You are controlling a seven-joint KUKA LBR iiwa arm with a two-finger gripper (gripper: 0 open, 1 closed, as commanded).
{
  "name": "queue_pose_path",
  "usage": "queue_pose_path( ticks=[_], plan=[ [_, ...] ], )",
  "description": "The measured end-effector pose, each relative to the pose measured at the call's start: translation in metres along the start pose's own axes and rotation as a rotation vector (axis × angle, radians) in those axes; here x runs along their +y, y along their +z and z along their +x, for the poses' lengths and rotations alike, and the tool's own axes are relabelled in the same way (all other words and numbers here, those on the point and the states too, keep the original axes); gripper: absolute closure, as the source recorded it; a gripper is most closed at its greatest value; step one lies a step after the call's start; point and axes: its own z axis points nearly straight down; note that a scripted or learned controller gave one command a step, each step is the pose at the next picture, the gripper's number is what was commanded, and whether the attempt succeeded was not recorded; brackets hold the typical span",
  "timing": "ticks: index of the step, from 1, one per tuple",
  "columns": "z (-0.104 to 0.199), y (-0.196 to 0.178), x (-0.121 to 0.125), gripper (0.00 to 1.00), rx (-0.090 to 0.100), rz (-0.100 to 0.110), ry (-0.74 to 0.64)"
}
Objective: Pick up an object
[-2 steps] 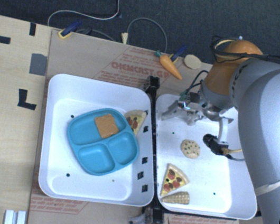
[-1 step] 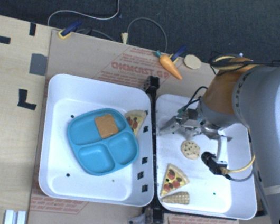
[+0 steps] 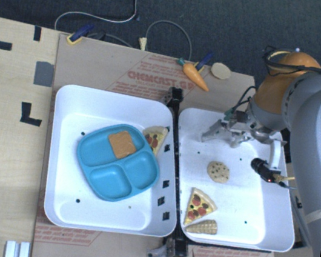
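Cookie (image 3: 219, 171) in right bin (image 3: 228, 232), perhaps behind pizza slice (image 3: 199, 206).

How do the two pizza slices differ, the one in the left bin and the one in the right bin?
The pizza slice in the right bin lies fully in view on the bin's floor, while the pizza slice in the left bin is partly hidden behind the blue tray. The right slice shows clear red toppings; the left slice looks paler. The right slice appears larger. Both are triangular toy slices with a tan crust.
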Motion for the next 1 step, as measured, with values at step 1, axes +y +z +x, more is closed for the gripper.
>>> queue_pose_path(
  ticks=[1],
  plan=[
    [0.032, -0.0017, -0.075, 0.0, -0.001, 0.0, 0.0]
  ],
)
